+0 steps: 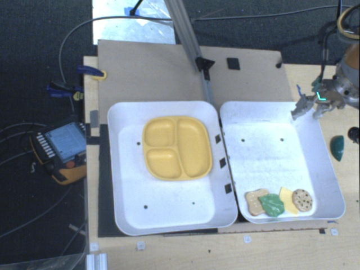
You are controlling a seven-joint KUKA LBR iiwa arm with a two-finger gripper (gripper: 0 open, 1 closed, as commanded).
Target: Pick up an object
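— Pile of toy food point(278, 201) in the near corner of the right bin point(270, 151): cracker-like tan piece point(256, 201), green leafy piece point(273, 205), yellow wedge point(288, 200), speckled cookie point(302, 199), all touching or overlapping.

— Likely light, stiff plastic or rubber; smooth, maybe slippery. Flat shapes, so hard to pinch from above.

— Best bet probably the cookie, across its round edge, at the free side of the pile.

— Gripper point(308, 107) hovering above the bin's far right rim, well apart from the pile; fingers spread, nothing between them.

— Left bin point(169, 207) bearing a yellow divided tray point(177, 148), glossy, three compartments.
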